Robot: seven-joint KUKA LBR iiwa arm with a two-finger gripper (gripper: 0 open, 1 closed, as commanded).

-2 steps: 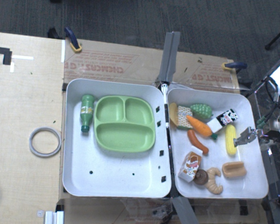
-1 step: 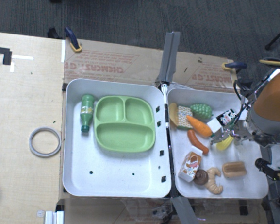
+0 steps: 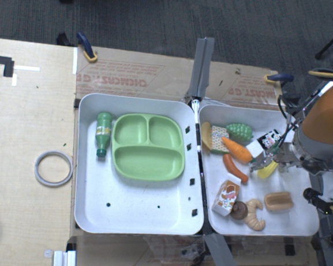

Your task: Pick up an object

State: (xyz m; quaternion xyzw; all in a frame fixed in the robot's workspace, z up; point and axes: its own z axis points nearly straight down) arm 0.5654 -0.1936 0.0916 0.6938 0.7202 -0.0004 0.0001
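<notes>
Two bins sit side by side on the counter (image 3: 29,117); the right bin (image 3: 297,225) holds the toys, and the hand (image 3: 266,162) is low over its middle, right at the yellow piece (image 3: 267,170) — probably a banana. How far the hand is open I cannot tell, since its tip is lost among cables and the white tag (image 3: 268,139), and nothing is plainly caught in it.

The yellow piece lies just beside the carrot (image 3: 237,149) and near the sausage (image 3: 235,168), so I judge the grasp should close across its narrow width, with the hand centred on it and not on the carrot's end. A straight, slow lift would keep the neighbours from being dragged along.

If the grip misses, the bread (image 3: 279,201) is the easier target — it lies apart from the croissant (image 3: 255,215) and the carton (image 3: 226,198).

The left bin (image 3: 85,198) holds a green tray (image 3: 148,146) and a bottle (image 3: 103,133).
</notes>
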